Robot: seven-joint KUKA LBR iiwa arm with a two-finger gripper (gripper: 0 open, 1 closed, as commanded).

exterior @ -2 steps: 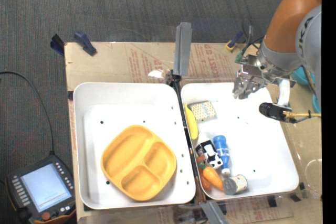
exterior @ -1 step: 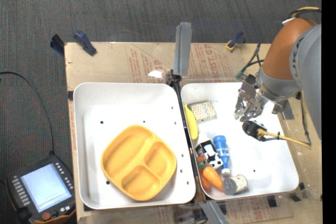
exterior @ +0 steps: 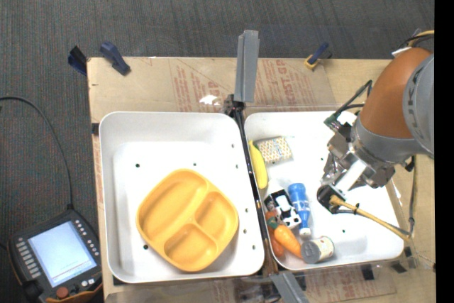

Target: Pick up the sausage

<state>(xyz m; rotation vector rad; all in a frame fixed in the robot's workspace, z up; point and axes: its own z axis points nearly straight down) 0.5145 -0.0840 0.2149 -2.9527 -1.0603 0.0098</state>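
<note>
A small reddish-brown piece [exterior: 271,218] peeks out at the left wall of the right bin [exterior: 369,241], between a black-and-white object [exterior: 281,205] and a carrot [exterior: 286,240]. It may be the sausage; most of it is hidden. My gripper [exterior: 333,168] hangs over the middle of the right bin, to the right of that cluster and apart from it. I see nothing held in it.
The right bin also holds a waffle-like square [exterior: 274,149], a yellow banana [exterior: 259,168], a blue bottle [exterior: 299,205] and a small can [exterior: 317,250]. A yellow divided plate [exterior: 187,220] lies in the left bin [exterior: 113,152].
</note>
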